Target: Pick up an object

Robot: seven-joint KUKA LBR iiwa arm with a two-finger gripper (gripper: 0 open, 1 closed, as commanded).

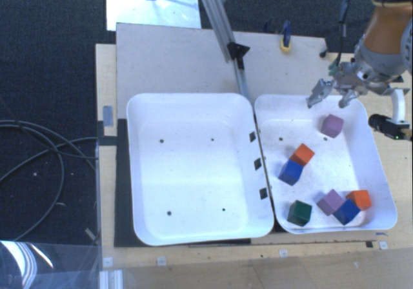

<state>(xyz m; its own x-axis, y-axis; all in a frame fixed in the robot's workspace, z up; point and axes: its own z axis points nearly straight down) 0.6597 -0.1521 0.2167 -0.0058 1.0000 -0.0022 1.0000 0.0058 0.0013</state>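
Note:
Several small blocks lie in the right bin (381,171): a purple block (332,125) near the back, an orange block (302,153) touching a blue block (290,171) in the middle, a dark green block (299,212) at the front, and a purple block (330,202), blue block (346,211) and orange block (360,199) clustered at the front right. My gripper (333,95) hangs over the bin's back edge, just above and behind the rear purple block. Its fingers are spread apart with nothing between them.
The left bin (139,152) sits beside the right one, sharing a middle rim with black clips. A slanted metal pole (216,10) crosses the back board. A yellow clamp (284,37) stands at the board's far edge. Cables lie on the floor at left.

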